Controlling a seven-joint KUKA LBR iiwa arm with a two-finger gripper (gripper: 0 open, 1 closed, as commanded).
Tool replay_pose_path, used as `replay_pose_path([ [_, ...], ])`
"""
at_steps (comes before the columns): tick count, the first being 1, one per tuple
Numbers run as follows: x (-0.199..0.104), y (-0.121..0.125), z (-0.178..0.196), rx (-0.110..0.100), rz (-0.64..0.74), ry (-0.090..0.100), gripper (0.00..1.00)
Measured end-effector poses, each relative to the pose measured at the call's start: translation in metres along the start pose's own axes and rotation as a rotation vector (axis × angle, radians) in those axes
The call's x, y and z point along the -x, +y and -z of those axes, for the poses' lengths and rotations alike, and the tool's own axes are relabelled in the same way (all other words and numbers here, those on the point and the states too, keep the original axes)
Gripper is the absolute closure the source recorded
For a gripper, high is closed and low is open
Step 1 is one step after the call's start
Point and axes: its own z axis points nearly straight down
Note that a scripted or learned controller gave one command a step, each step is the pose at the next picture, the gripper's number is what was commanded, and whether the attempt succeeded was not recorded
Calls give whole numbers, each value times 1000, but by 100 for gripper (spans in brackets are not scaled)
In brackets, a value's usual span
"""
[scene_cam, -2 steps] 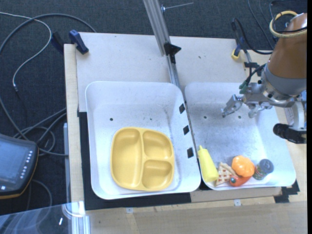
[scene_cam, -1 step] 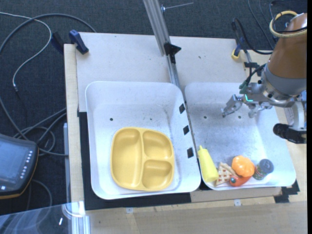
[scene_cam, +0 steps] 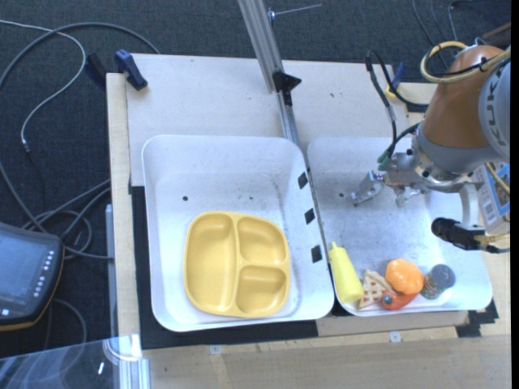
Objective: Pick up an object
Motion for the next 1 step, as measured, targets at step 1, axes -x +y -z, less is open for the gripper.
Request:
replay_pose_path([
  [1,-6,-2,-63,-1,-1,0,0],
])
